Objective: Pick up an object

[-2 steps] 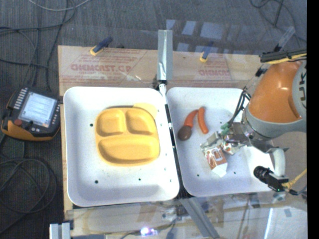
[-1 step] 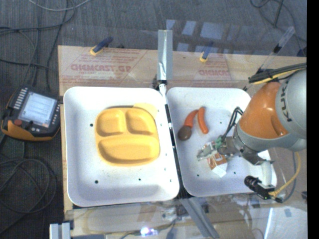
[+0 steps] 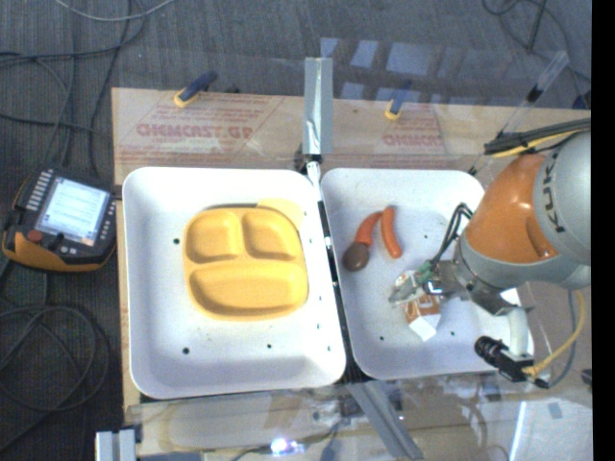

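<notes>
The hand (image 3: 415,294), grip state unclear, hangs low over the right bin (image 3: 384,349) on the bench (image 3: 221,128).

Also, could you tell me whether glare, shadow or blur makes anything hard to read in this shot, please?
In the camera view, lighting is soft and even; the yellow three-compartment plastic tray reads clearly in the left white bin. Clear sheeting along the bench's top edge throws pale reflections. The small crumpled packet under the grey-and-orange arm's gripper is too blurred and shaded to identify.
</notes>
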`<state>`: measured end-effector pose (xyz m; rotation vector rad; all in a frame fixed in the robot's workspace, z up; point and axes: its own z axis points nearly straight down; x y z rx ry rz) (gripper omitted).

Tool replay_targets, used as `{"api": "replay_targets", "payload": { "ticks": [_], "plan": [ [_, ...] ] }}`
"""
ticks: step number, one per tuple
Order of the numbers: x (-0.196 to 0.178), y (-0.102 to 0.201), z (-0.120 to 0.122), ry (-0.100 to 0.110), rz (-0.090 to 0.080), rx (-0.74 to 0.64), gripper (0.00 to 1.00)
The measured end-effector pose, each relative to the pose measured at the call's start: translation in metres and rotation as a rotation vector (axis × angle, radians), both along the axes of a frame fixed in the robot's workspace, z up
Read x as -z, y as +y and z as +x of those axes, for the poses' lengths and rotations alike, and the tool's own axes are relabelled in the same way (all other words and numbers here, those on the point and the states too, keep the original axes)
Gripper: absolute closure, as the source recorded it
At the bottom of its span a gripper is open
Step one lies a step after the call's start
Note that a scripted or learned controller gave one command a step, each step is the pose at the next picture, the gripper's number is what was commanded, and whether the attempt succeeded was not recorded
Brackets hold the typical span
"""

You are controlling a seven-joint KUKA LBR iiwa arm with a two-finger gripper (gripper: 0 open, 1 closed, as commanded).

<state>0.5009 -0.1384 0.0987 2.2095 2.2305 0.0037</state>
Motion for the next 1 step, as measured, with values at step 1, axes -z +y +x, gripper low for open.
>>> {"api": "replay_targets", "payload": {
  "ticks": [1],
  "plan": [
    [-0.1538, 0.0722, 0.0243, 0.009, -0.003, 0.214, 1.0]
  ]
}}
